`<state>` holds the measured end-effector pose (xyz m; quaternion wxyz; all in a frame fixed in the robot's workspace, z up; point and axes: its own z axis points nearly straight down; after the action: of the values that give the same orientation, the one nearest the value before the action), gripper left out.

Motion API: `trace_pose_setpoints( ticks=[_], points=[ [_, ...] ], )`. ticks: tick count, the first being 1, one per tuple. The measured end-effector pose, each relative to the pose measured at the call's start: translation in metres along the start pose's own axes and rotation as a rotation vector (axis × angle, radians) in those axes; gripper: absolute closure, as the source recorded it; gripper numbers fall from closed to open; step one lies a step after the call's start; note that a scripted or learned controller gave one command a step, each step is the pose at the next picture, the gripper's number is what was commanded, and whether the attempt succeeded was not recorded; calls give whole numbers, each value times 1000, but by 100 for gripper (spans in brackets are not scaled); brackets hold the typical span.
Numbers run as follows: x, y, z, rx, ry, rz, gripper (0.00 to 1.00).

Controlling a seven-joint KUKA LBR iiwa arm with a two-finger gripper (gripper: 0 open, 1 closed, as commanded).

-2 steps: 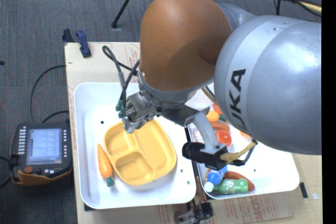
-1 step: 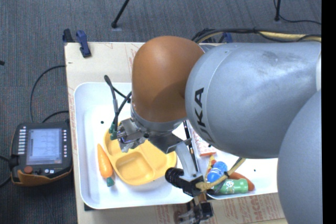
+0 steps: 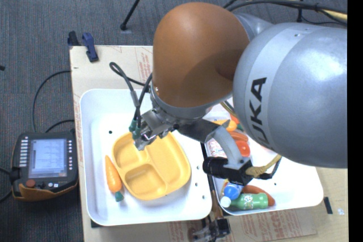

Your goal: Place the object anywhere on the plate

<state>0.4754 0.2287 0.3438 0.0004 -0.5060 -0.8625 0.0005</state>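
Note:
A yellow plate (image 3: 161,175) with divided compartments lies in the left white bin (image 3: 93,122). An orange toy carrot (image 3: 113,173) with a green stem lies in that bin, just left of the plate and apart from it. My gripper (image 3: 139,140) hangs over the plate's upper left rim, under the large orange and grey arm. Nothing can be made out between the gripper's tips. The arm hides the back of the left bin and much of the right one.
The right bin (image 3: 309,192) holds several small items, among them a green bottle (image 3: 250,201), a red-orange piece (image 3: 241,145) and a blue-capped thing (image 3: 231,191). A teach pendant (image 3: 46,164) sits on the floor to the left. A blue clamp (image 3: 89,46) grips the bench's back corner.

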Motion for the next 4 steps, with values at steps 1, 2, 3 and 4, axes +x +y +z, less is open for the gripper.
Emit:
trace_pose_setpoints(
  ticks=[1, 2, 3, 4],
  points=[
    [-18, 29, 110, 3, 1, -38, 100],
    [-81, 95, 182, 2, 0, -18, 100],
    [-68, 50, 134, 0, 1, -260, 100],
    [-23, 47, 132, 1, 1, -322, 100]
  ],
)
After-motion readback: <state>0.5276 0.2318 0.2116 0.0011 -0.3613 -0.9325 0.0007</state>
